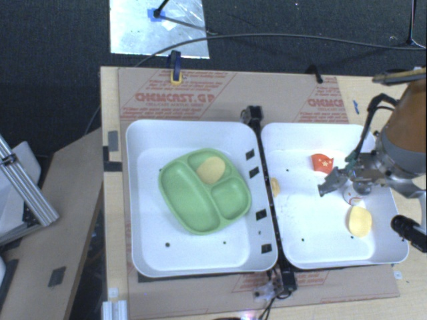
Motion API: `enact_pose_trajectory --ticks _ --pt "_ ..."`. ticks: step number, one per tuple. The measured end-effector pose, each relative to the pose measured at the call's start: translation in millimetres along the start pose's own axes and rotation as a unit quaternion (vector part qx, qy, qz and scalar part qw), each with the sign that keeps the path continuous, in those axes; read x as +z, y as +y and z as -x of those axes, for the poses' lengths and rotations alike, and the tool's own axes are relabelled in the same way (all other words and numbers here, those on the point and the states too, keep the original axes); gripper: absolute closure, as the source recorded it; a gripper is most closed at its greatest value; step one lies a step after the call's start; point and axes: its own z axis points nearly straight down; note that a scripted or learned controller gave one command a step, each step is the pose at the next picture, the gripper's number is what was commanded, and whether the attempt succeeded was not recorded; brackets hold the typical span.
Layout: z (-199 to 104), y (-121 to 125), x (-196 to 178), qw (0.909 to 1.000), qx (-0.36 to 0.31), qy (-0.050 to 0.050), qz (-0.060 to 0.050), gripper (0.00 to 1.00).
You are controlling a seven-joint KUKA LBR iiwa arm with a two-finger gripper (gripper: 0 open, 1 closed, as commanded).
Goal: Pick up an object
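Nearest the bench's front edge in the right bin point(383, 252): yellow object point(359, 221), pale and rounded, lying loose on the white floor. My gripper point(347, 182) sits just up from it, above the bin's middle; dark tip pointing left. Can't tell from this slant how the tips are set. Nothing seen between them, so I count nothing as held.

Just beyond the gripper: small red object point(322, 163), near but apart. Another little yellow piece point(274, 187) sits at the divider between bins.

Left bin point(143, 199): green divided plate point(203, 191), with a yellowish lump point(211, 170) in its upper compartment.

Risks, my guess: I'm between two candidates, centred on neither. Drop straight down and I likely close on bare bin floor. The yellow one looks rounded, so a finger landing off-centre could roll it toward the near wall. The red one is small and low, easy to nudge aside. Height above the floor isn't readable, so a hard touchdown is possible.
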Motion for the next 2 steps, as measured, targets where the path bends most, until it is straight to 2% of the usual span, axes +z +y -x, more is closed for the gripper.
enact_pose_trajectory --ticks 1,2 --pt "-0.1 1.7 -3.9 1.0000 -0.001 -0.001 0.004 0.00" --pt "-3.1 -5.1 41.7 1.0000 0.000 0.000 0.002 0.00"
